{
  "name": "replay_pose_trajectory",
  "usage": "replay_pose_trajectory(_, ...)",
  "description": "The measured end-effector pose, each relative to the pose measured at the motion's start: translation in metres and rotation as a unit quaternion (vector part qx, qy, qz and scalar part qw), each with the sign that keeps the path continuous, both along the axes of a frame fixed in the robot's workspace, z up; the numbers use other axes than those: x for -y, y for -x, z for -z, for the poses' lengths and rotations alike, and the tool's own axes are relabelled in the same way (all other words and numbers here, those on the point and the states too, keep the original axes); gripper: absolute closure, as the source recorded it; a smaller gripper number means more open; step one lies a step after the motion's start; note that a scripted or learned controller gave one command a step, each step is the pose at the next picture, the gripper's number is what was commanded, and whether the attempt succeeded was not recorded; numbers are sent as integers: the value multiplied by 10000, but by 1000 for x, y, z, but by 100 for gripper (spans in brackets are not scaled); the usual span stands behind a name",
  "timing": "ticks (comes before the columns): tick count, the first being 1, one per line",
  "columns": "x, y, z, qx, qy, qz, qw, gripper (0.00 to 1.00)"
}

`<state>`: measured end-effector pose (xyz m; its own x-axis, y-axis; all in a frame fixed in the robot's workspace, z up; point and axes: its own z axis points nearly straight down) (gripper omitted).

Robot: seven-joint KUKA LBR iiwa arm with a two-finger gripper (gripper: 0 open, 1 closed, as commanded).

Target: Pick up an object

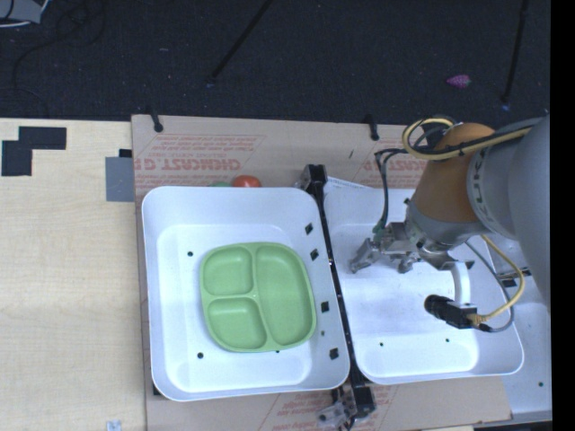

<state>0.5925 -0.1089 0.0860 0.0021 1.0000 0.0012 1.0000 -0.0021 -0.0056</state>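
I'm looking down on two white bins sitting side by side, and the left bin (171, 232) is carrying a green divided plate (258, 295) lying flat near its middle, nearer the bin's right wall than its left. My arm (485, 187) is reaching in from the right over the right bin (404, 348), with the gripper (384, 251) hanging low over that bin's far left part. Something small and red (245, 182) is sitting just beyond the left bin's far rim.
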Motion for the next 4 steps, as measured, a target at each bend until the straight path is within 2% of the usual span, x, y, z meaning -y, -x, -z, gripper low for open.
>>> replay_pose_trajectory(1,1,0,-11,3,-1,17,10000,100)
replay_pose_trajectory(2,0,1,-53,26,4,10,10000,100)
replay_pose_trajectory(4,7,-16,-170,45,9,-14,10000,100)
